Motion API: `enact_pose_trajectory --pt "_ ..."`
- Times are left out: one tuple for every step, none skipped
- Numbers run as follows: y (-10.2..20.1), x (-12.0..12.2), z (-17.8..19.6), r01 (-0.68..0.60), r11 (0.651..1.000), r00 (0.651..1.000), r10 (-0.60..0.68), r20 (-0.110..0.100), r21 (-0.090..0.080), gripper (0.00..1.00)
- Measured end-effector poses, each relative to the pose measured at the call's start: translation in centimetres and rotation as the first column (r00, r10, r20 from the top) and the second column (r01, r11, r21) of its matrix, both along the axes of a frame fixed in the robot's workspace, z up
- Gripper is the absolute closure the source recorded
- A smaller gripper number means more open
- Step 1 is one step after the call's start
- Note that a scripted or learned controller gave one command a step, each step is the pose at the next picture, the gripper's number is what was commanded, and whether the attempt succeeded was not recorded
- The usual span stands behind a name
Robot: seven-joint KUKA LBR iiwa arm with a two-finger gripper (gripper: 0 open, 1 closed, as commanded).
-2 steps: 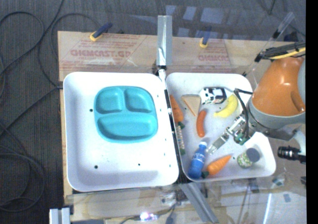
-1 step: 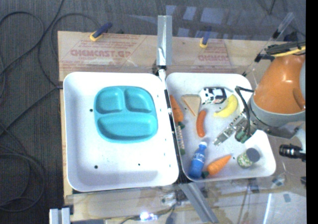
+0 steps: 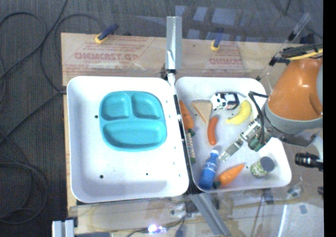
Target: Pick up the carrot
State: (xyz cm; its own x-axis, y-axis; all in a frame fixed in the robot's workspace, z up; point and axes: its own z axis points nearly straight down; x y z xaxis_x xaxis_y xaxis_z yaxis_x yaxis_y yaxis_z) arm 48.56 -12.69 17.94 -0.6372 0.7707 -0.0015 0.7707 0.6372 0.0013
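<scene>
Blue tray [image 3: 133, 120] sits in the left bin [image 3: 79, 178]. In the right bin [image 3: 283, 178], lower centre-right of the frame, the carrot [image 3: 231, 174] lies beside a blue bottle [image 3: 209, 169]. My gripper [image 3: 231, 151] hovers just above it, seemingly empty; whether it's spread or closed I cannot tell.

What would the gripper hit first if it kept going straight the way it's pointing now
The gripper points down-left across the right bin. Straight on, it would likely meet the blue bottle first, with the carrot just right of that line. Its height above them is unclear from this view.
</scene>
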Motion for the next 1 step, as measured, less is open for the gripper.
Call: enact_pose_trajectory --pt "-0.76 -0.23 -4.33 -0.239 0.971 0.971 0.239 -0.005 0.001 0.00"
